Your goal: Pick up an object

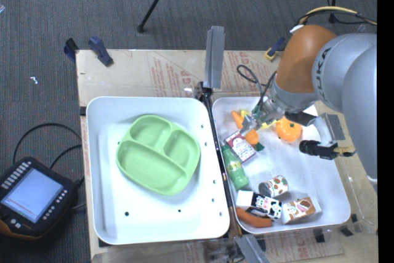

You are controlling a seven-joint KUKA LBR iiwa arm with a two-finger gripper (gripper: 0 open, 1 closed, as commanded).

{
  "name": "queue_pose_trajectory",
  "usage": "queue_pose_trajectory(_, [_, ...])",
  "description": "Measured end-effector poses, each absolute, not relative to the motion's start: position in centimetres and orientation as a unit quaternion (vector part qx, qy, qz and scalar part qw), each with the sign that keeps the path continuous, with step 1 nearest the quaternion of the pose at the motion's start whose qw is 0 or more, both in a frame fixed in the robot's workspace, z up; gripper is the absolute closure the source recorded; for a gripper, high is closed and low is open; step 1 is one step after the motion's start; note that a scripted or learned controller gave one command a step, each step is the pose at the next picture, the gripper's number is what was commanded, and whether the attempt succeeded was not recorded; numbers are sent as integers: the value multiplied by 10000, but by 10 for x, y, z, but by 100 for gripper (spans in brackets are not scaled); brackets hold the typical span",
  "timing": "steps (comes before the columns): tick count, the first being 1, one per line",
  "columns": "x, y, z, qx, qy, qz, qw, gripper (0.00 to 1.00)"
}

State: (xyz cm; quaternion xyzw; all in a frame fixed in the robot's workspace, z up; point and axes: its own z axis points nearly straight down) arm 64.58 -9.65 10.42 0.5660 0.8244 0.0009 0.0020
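Two shallow white bins sit side by side: the left bin (98, 194) bears a pale green sectioned plate (159, 153) with bare floor around it. The right bin (335, 178) crowds toys along its left wall and front edge. The gripper (257, 117) hangs low among small orange toys (288, 130); grip state unreadable. "KUKA" partly shows on the arm (345, 83).

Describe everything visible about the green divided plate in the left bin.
The green divided plate is pale green, matte, plastic-looking, with a rounded outline and raised ridges splitting it into three compartments: two smaller ones at the far side, one wide one nearer the camera. All three look bare. It lies flat and right side up, turned at a slant, near the middle of the left white bin, resting on the bin's floor and touching nothing else.
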Motion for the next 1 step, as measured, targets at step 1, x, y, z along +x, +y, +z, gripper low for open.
queue_pose_trajectory(1, [644,-64,187,6631,7485,-5,-7,100])
